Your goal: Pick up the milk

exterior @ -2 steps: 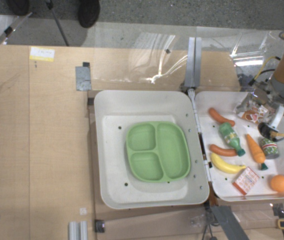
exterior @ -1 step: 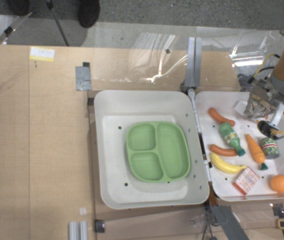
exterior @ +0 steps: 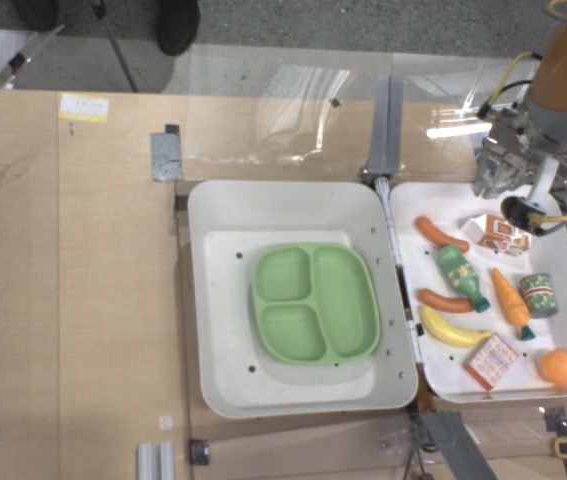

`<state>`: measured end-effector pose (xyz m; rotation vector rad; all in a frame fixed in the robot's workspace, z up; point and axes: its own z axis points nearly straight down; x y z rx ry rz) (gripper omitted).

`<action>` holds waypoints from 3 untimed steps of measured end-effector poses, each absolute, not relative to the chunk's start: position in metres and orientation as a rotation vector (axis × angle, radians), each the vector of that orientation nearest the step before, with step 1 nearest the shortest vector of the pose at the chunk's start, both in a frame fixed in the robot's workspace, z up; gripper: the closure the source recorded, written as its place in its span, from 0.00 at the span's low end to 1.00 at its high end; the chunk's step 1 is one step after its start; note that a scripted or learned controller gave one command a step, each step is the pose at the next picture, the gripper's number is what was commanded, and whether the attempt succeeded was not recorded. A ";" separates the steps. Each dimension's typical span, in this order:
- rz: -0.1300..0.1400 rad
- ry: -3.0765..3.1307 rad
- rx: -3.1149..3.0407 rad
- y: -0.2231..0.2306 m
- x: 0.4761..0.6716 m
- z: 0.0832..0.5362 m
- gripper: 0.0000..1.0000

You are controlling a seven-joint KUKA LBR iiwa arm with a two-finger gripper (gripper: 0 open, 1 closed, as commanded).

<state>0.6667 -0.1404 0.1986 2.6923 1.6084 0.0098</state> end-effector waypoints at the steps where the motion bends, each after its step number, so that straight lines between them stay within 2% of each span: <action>1: 0.007 1.608 2.693 -0.141 0.666 0.198 0.00; 2: 0.003 1.724 2.622 -0.189 0.604 0.150 0.00; 3: 0.003 1.698 2.640 -0.226 0.603 0.091 0.00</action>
